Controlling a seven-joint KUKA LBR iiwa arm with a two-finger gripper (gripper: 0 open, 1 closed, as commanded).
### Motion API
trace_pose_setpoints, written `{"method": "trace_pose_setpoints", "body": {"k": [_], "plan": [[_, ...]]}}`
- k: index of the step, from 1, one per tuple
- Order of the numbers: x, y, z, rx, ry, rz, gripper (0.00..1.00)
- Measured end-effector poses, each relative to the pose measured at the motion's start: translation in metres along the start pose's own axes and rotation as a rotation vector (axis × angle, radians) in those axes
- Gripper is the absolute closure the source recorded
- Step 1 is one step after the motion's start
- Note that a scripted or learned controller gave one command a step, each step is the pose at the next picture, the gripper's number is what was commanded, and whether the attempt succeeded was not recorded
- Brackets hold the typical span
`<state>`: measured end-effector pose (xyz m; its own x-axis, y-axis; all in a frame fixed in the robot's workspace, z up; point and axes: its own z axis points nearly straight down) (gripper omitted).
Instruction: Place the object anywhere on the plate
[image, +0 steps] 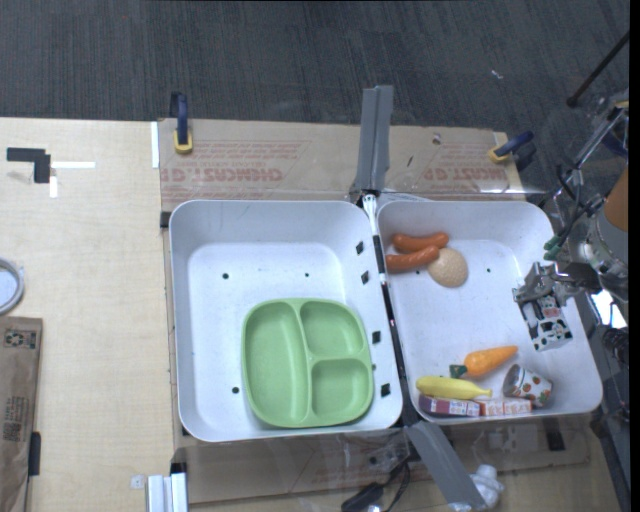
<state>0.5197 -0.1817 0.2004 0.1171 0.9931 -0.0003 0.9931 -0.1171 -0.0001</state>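
A green plate (305, 362) with three compartments lies in the left bin (200, 300), toward its front. The right bin (480, 300) holds the loose objects: two orange-red sausages (415, 251) and a tan round bun (449, 268) at the back, and an orange carrot (490, 359), a yellow banana (452, 387), a red and white carton (475, 406) and a small patterned cup (527, 385) at the front. My gripper (548, 333) hangs over the right side of the right bin, above bare floor, a little behind and right of the carrot. I see nothing held in it.
A grey divider post (374, 140) stands behind the seam between the bins. Clamps (181, 125) sit on the cardboard backing. A roll of tape (6, 288) and a brown bag (18, 400) lie on the bench at far left.
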Motion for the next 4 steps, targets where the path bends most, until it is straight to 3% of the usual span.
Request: {"method": "trace_pose_setpoints", "body": {"k": [1,2,3,4], "plan": [[0.072,0.008,-0.08,0.0,-0.001,-0.251,1.0],[0.172,-0.029,-0.083,0.004,-0.001,-0.133,1.0],[0.24,-0.064,0.01,0.004,-0.001,-0.138,1.0],[0.262,-0.073,0.01,0.004,-0.001,-0.196,1.0]]}}
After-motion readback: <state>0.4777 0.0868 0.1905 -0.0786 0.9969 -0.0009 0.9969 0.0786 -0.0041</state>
